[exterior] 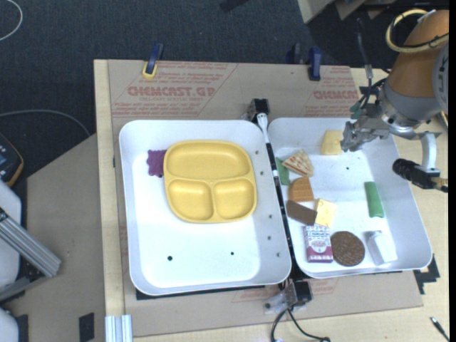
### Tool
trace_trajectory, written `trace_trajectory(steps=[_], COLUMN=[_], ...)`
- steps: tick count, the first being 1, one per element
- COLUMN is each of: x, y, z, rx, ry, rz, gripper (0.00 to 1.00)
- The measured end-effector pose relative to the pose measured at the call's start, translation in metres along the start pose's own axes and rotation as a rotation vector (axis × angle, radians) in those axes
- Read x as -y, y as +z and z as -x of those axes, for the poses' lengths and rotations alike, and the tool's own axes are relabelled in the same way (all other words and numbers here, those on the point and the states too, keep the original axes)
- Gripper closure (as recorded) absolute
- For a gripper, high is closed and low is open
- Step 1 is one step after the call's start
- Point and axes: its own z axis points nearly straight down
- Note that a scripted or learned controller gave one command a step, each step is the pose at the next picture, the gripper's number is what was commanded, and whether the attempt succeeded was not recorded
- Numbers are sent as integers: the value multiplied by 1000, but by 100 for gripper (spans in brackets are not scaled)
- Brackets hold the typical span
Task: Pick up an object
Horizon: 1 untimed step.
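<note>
Claw (354, 140) low over the back part of the right bin (406, 251), hanging from the grey wrist with the orange band above it. Fingers too small and dark against the metal to read; cannot tell how wide they stand, and nothing is seen caught between them.

Nearest piece: a pale yellow cheese block (331, 142), just beside the claw on its left, close to touching. No clear long axis; roughly square, slightly taller than wide in this view. My guess is this is the target, and a short sideways shift toward the bin divider would bring the claw over it.

Further out, toward the front of the same bin: a sandwich wedge (298, 164), an orange-brown slice (301, 189), a chocolate-brown bar (301, 211), a small yellow square (325, 211), a red packet (318, 244), a round brown cookie (348, 249), a white stick (375, 247). A green stick (372, 199) lies front-right of the claw, long axis running roughly back to front.

Left bin (142, 262) holds a yellow divided plate (210, 179) with a purple scrap (155, 162) touching its left edge, well apart from the claw.
</note>
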Motion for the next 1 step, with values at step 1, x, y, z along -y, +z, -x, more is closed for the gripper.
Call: trace_trajectory(steps=[1], x=[3], y=[-45], z=[-4], rx=[-1], ry=[0], rz=[-3], gripper=[100])
